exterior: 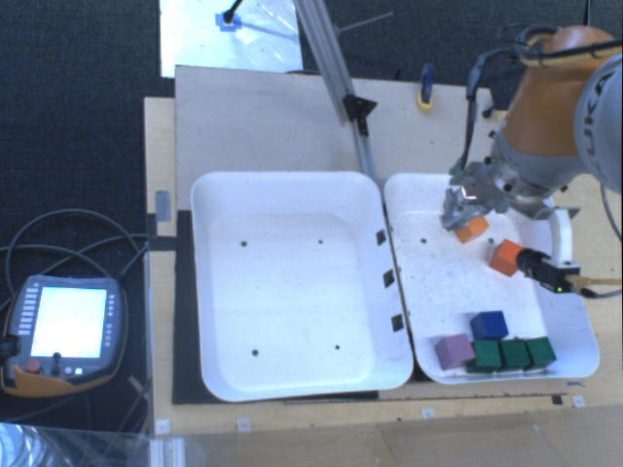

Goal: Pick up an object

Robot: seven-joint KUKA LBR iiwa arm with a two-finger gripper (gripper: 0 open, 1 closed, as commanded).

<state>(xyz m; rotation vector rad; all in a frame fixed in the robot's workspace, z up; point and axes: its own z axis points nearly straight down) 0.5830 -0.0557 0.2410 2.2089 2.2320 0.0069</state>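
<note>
My gripper hangs over the upper part of the right bin, below the grey and orange arm. A small orange block shows right at its lower tip, touching or partly under it. A second orange block lies a little to the right and nearer. Along the bin's front edge sit a blue block, a purple block and three green blocks in a row.
The left bin lies beside the right one, with a shared ridge between them. A slanted metal pole rises behind the bins. A teach pendant rests at far left off the bench.
</note>
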